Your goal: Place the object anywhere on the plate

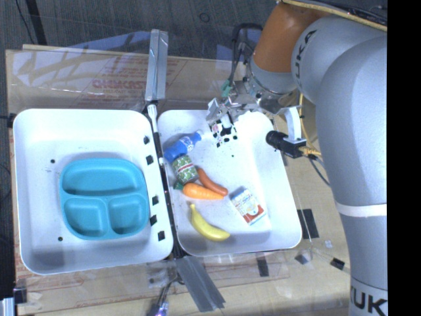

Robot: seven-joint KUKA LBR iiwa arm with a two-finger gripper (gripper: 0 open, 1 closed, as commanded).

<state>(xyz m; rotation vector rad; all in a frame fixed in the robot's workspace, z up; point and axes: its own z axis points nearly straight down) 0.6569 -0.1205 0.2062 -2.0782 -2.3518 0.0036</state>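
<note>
A blue plate (103,199) with three compartments lies in the left bin (39,130). In the right bin (276,196) lie a small bottle (182,158) with a blue cap and green label, two orange carrots (205,185), a yellow banana (207,224) and a small white and red carton (247,205). My gripper (223,125) hangs over the far end of the right bin, above and right of the bottle. Nothing shows between its fingers.
A grey divider bar (156,64) runs up between the bins at the back. The big grey arm (342,110) covers the right side of the view. Cables and a black fitting (284,142) sit by the right bin's right rim.
</note>
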